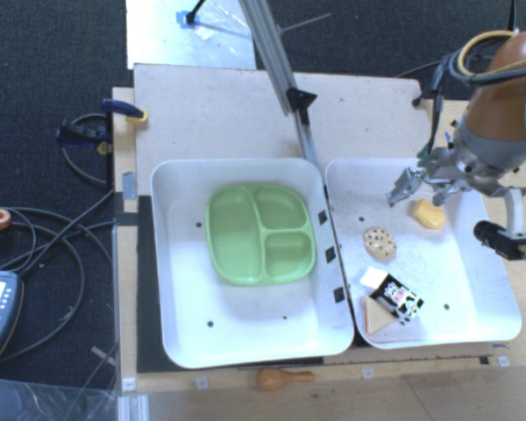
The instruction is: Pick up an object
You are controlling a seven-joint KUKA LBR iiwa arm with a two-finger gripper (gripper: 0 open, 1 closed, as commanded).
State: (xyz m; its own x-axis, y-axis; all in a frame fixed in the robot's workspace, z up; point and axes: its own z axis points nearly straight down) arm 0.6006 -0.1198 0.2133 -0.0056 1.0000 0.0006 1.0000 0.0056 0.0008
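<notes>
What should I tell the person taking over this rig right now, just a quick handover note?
Gripper: hanging over the right bin, fingers spread, holding nothing.
Things: yellow block just below the gripper; cookie mid-bin; black-and-white carton and tan wedge near the front edge. Green divided plate sits in the left bin.
Done: nothing picked.
Left: grasp and lift one object.
</notes>
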